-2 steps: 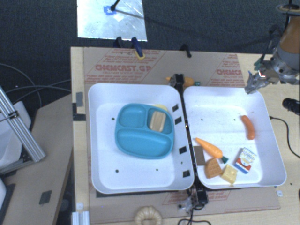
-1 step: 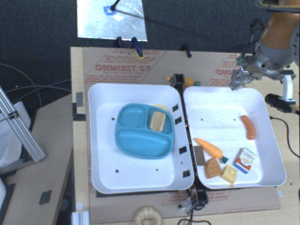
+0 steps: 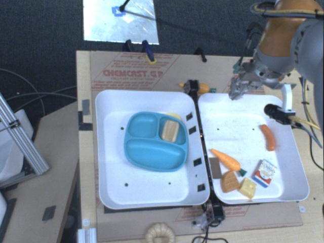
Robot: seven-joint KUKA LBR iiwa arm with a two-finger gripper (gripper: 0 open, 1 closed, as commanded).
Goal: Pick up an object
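The carrot lies in the right bin, near the sausage, well apart from the gripper, which hangs over that bin's far rim (fingers too blurred to judge). The arm slants in from the right.
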